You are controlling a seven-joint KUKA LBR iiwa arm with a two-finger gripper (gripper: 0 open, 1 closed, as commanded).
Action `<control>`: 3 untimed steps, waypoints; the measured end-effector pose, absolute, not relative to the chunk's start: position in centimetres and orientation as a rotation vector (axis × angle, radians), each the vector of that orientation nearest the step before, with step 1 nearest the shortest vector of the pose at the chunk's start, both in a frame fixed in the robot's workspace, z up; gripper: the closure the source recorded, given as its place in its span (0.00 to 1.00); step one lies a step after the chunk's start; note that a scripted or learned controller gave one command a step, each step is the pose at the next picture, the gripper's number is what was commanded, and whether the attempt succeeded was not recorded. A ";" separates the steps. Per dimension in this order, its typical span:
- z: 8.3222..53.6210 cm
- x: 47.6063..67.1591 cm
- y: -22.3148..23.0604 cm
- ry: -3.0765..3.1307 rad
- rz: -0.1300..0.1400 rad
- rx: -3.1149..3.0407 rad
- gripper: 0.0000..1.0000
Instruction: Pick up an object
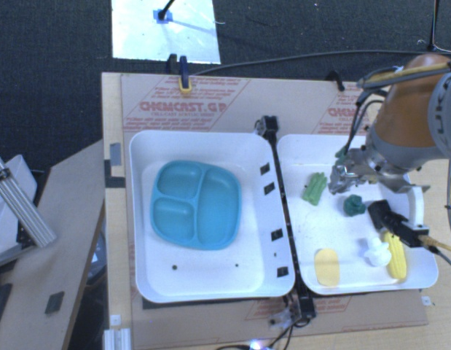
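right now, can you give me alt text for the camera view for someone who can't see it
A grey and orange robot arm reaches from the right, its gripper over the right white bin, between a green block and a dark green lump. A corn cob, a white piece and a yellow slice lie nearer. The left bin holds a blue divided plate.

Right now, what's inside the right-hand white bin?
The right bin holds a light green piece, a dark green lump, a yellow disc, a white object and corn. The arm covers its far corner.

High slanted view over both bins [210, 141]
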State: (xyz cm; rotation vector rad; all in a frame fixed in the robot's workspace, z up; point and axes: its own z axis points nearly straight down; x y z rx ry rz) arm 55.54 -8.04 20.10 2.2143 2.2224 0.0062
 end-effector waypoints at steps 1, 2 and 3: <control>24.3 55.7 -8.1 2.223 0.007 2.213 1.00; 23.0 55.7 -2.9 2.231 0.003 2.212 1.00; 23.4 56.0 1.7 2.231 0.003 2.211 1.00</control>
